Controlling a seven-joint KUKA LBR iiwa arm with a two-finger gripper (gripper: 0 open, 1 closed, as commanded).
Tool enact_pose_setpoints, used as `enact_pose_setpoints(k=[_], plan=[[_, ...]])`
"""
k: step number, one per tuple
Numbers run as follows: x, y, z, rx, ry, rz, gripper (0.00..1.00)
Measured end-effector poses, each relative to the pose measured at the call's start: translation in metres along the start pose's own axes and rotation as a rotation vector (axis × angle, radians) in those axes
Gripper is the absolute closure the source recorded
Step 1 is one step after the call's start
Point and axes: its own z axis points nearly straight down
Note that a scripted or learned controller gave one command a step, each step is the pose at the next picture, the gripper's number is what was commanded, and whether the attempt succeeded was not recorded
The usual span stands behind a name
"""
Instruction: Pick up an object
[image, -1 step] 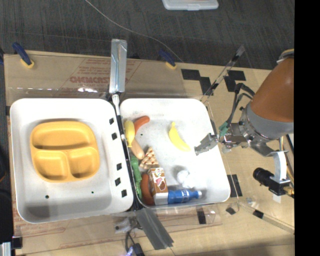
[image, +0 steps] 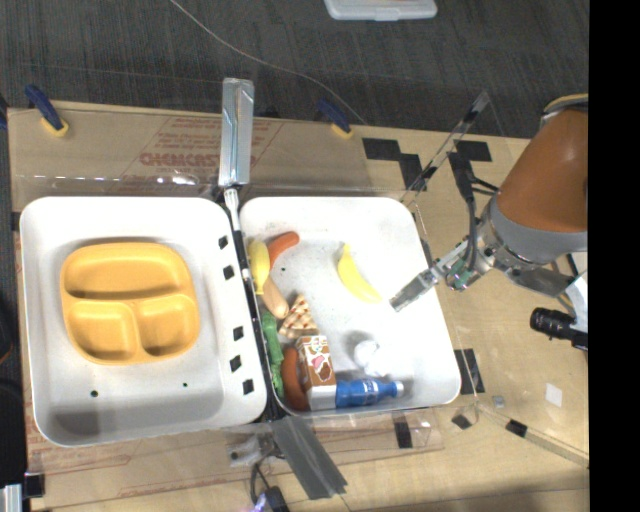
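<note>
My gripper hangs over the right rim of the right bin, at the end of the grey arm with its orange band. Nothing shows in its grasp. A small yellow banana lies just left of it on the bin floor. Along the bin's left side lie a red sausage, a yellow piece, a waffle and a green strip. At the front are a small carton, a blue bottle and a white round object.
The left bin holds a yellow divided tray. A metal post stands behind the divider between the bins. Black tape marks and cables lie on the bench to the right.
</note>
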Motion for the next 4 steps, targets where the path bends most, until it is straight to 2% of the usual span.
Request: enact_pose_setpoints(k=[1,2,3,4], plan=[[-0.019,0.041,0.137,0.009,0.007,0.514,0.00],[-0.014,0.085,0.159,0.001,0.002,0.757,0.00],[-0.013,0.086,0.149,0.003,0.003,0.750,1.00],[0.073,0.152,0.055,-0.004,0.004,0.717,1.00]])
